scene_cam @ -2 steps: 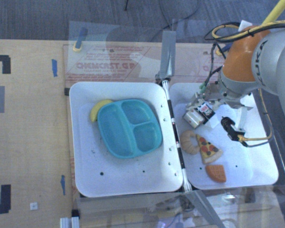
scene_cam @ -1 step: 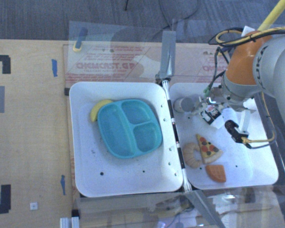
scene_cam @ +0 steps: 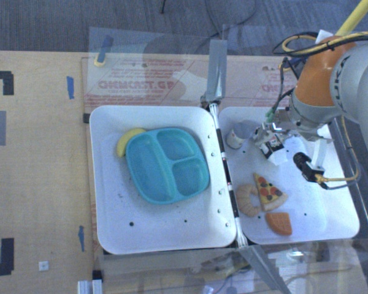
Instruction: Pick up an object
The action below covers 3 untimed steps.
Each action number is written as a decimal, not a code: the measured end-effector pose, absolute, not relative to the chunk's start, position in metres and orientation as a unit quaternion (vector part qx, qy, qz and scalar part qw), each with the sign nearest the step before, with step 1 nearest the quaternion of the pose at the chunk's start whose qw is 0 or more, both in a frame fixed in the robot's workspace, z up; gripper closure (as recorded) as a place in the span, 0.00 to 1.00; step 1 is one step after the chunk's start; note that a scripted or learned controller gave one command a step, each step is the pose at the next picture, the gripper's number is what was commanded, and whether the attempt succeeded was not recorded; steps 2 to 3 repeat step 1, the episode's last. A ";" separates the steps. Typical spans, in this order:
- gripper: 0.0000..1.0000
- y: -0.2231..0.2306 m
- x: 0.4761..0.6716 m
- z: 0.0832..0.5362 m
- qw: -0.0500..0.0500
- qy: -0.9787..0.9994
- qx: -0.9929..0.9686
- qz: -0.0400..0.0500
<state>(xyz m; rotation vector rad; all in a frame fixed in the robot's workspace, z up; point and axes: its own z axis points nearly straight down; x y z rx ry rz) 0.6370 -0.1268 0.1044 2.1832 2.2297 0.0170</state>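
My gripper (scene_cam: 268, 142) hangs over the upper middle of the right bin (scene_cam: 337, 216), below the orange band of the arm. A small grey cup (scene_cam: 235, 138) lies just left of it near the bin's upper left corner. A pizza slice (scene_cam: 268, 192) sits lower in that bin, with a tan curved piece (scene_cam: 247, 201) beside it on the left and an orange wedge (scene_cam: 279, 223) below. The gripper stands apart from all of these.
The left bin (scene_cam: 110, 219) holds a teal divided plate (scene_cam: 167, 164) with a yellow banana (scene_cam: 127, 139) peeking out at its upper left. A black cable with a yellow tip (scene_cam: 311, 171) dangles right of the gripper. A metal divider (scene_cam: 217, 72) stands between the bins.
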 end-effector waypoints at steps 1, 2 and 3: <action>1.00 -0.060 0.668 0.200 0.001 0.747 0.665 0.000; 1.00 -0.060 0.668 0.200 0.001 0.747 0.665 0.000; 1.00 -0.060 0.668 0.200 0.001 0.747 0.665 0.000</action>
